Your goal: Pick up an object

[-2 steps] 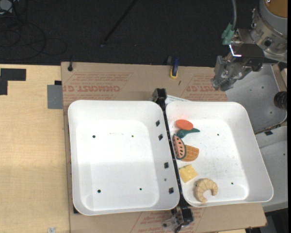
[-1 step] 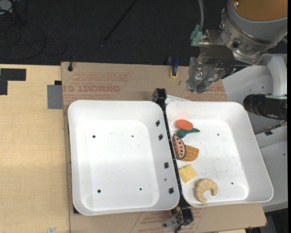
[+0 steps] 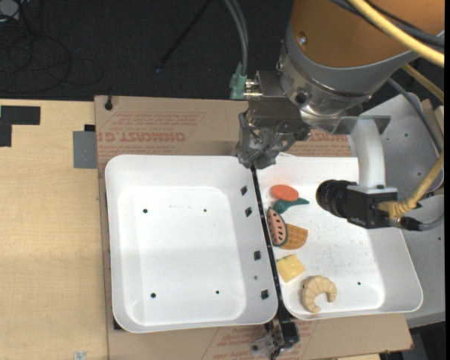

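Toy watermelon slice [image 3: 283, 231], carrot [image 3: 286, 193], cheese wedge [image 3: 289, 267] and croissant [image 3: 317, 292], lying in the right bin [image 3: 375, 276] near the divider. Leftward, hanging over the bins' far shared corner: gripper [image 3: 261, 152], its open-or-closed state impossible to tell.

A flat brown cardboard sheet [image 3: 172, 126] with red print lies on the pale wooden counter [image 3: 37, 231], under two shallow white plastic bins [image 3: 127, 238], near black cables [image 3: 30, 51] beyond the counter's far edge.
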Robot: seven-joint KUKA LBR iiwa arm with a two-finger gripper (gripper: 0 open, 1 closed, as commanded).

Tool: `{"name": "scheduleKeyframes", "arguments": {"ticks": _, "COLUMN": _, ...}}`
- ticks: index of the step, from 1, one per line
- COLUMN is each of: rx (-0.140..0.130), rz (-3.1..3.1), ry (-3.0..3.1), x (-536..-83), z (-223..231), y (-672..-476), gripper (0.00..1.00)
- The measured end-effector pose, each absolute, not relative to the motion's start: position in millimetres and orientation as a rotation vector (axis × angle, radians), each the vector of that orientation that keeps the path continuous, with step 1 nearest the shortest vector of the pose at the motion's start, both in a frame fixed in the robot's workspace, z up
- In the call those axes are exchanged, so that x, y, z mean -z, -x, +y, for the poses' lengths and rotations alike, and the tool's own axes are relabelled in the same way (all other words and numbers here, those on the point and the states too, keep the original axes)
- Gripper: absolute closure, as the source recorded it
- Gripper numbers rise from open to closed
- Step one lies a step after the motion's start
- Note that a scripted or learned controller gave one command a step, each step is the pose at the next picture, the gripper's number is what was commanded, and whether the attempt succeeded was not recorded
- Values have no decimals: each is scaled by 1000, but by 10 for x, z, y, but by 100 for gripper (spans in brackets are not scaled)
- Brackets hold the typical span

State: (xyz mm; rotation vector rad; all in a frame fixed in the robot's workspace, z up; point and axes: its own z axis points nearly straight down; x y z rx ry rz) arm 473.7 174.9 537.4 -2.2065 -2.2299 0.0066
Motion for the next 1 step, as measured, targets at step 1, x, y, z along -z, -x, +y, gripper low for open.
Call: {"name": "scheduleKeyframes", "arguments": {"ticks": 1, "rx": -6, "rz": -2227, "ry": 2211, "x": -5363, "z": 2474, "y": -4750, "gripper": 100}}
